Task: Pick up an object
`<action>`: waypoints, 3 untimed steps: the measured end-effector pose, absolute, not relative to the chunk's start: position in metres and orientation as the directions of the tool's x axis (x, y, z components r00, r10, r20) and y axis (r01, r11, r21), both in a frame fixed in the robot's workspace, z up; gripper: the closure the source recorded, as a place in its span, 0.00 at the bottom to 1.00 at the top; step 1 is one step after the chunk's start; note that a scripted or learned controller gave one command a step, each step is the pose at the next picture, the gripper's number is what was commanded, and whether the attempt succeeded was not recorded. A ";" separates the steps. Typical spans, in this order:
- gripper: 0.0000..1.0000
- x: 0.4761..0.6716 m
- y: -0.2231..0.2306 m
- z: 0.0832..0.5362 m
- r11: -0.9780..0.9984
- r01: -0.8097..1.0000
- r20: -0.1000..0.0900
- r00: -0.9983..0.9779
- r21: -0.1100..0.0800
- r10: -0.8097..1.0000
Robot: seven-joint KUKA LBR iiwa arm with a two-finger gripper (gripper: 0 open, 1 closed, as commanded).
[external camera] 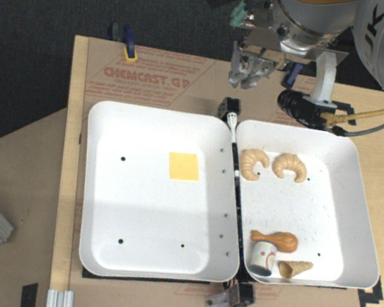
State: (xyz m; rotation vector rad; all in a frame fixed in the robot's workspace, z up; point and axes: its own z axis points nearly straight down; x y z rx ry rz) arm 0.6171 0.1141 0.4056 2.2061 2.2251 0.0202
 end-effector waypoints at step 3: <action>1.00 0.611 0.224 0.329 -0.001 1.000 -0.004 0.001 -0.017 1.000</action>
